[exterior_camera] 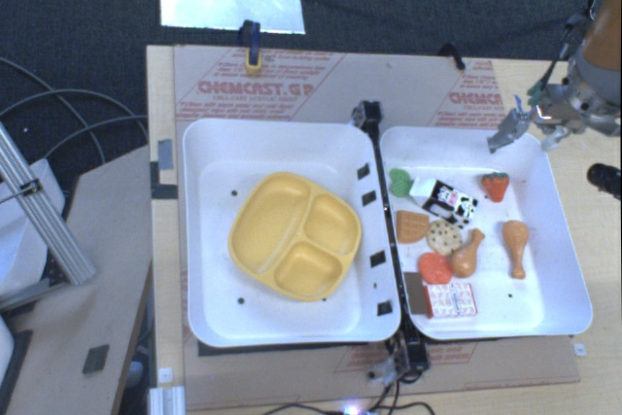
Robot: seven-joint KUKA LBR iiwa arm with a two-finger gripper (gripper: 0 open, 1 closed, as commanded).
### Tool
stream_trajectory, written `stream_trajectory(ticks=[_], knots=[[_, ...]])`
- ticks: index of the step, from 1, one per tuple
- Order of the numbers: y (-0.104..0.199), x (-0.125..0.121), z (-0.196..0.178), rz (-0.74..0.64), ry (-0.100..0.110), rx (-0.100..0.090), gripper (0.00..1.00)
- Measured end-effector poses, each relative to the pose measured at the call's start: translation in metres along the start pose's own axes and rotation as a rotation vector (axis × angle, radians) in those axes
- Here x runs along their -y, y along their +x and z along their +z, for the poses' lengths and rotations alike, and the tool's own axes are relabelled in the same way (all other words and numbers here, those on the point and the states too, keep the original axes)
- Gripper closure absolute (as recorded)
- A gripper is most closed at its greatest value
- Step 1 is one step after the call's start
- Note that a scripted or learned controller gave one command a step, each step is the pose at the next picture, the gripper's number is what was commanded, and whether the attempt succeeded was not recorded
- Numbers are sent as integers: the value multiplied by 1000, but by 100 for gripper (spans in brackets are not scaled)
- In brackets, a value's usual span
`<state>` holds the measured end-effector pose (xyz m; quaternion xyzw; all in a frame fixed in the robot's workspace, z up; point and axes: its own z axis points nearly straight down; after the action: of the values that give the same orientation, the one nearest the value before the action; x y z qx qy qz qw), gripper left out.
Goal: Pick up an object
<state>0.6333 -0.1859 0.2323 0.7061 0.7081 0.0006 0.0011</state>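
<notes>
My pincer (530, 126) hung over the far right corner of the right bin (564, 306). I could see two grey tips spread apart with nothing between them, so it looked wide and held nothing.

The nearest toy was the strawberry (496, 186). It sat in the bin at about seven o'clock from my pincer, close by but not touching. It was small and round, so I judged any grip angle would do.

The drumstick (516, 248) lay farther off at six o'clock, its long side running twelve to six. The yellow plate (294, 235) sat well apart in the left bin.
</notes>
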Motion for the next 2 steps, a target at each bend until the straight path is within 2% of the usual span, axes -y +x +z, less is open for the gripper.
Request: stream_trajectory(ticks=[1, 2], knots=[[-22, 28, 31, 4, 3, 0, 0], [-20, 79, 73, 4, 7, -2, 0]])
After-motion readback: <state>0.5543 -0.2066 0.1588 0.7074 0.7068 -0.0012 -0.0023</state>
